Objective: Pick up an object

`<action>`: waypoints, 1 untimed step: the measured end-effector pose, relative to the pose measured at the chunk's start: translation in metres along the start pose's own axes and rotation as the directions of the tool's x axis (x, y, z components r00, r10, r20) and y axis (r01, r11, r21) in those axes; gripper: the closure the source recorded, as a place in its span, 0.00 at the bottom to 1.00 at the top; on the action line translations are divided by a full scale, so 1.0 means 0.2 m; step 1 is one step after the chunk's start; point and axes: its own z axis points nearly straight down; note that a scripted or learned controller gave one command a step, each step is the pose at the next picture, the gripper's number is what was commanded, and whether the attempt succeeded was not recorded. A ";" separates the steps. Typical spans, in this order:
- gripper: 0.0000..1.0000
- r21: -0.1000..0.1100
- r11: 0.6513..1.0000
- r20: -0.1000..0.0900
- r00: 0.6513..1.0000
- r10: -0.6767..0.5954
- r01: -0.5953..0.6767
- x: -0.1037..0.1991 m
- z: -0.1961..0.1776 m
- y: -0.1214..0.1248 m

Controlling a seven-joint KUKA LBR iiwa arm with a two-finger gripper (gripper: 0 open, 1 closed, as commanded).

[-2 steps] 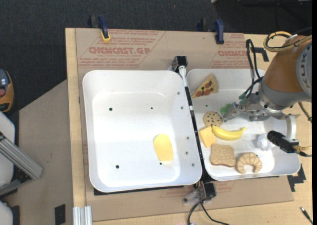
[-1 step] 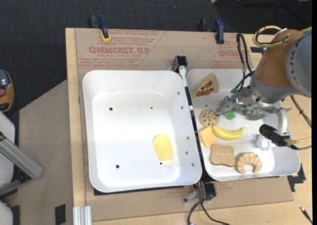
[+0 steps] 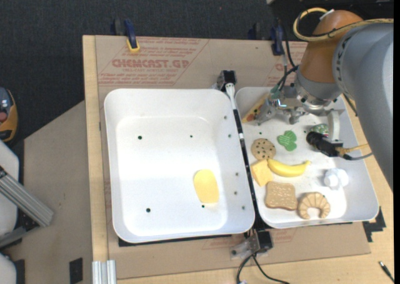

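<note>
— Dark carpet behind; brown board surface (image 3: 156, 57) printed with red lettering, two blue clamps on its far edge. What sits on it?

— Item one: left bin (image 3: 125, 120), white, shallow. Contents: one pale yellow oval piece (image 3: 206, 187), near-right part of its floor.

— Item two?

— Right bin (image 3: 359, 204), white, touching the left bin along a shared edge. Contents, far to near: orange-yellow piece (image 3: 254, 112) at the far-left corner; green piece (image 3: 288, 140) toward the middle; round cookie (image 3: 263, 148) just left of it; banana (image 3: 289, 167) near the middle; yellow cheese wedge (image 3: 260, 172) touching the banana's left end; toast slice (image 3: 280, 196) near edge; croissant (image 3: 314, 205) just right of the toast; small white object (image 3: 334, 178) on the right.

— And the arm?

— Grey arm (image 3: 369, 70) with orange band, entering from the right. Claw (image 3: 279, 109) low over the far part of the right bin, just beside the orange-yellow piece. Nothing visible between its fingers; whether they are spread or pressed together cannot be told at this angle.

— Cabling?

— Black cable (image 3: 328, 146) beneath the wrist, over the right bin.
</note>
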 end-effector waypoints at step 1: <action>0.00 0.006 1.000 -0.014 1.000 0.012 -0.012 -0.33 0.00 -0.32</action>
